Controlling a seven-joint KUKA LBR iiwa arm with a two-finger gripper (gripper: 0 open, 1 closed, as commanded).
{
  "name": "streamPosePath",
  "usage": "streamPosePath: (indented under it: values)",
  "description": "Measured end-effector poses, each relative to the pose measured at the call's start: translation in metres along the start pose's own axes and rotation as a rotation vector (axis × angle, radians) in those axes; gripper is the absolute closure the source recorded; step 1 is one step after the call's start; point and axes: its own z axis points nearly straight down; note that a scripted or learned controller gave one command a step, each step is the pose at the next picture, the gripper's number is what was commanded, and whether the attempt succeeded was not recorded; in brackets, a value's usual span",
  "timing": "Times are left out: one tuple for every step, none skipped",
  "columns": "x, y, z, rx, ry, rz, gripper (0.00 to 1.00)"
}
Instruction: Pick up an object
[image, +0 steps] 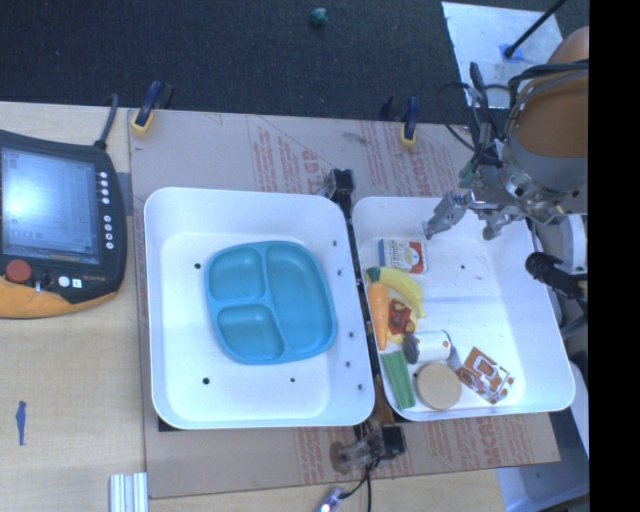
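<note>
My gripper (466, 221) hangs over the far end of the right bin (520, 300), fingers spread open with nothing between them. Below and to its left, along the bin's left side, lie a small white carton (402, 254), a yellow banana (402, 285), an orange carrot-like piece (378, 312) and a red item (401, 318). Closer to the front are a green stick (398, 377), a white can (433, 346), a tan round lid (438, 386) and a brown-and-white packet (486, 376). The carton is the nearest object to the gripper.
The left bin (170, 300) holds a blue divided plate (270, 300). A control pendant (55, 225) lies on the bench at the far left. Clamps (148, 108) (408, 122) hold the cardboard base at the back. The arm's wrist and cables (545, 120) crowd the right bin's back right.
</note>
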Motion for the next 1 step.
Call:
streamPosePath:
  values:
    - [0.0080, 0.0190, 0.1070, 0.002, -0.001, -0.003, 0.00]
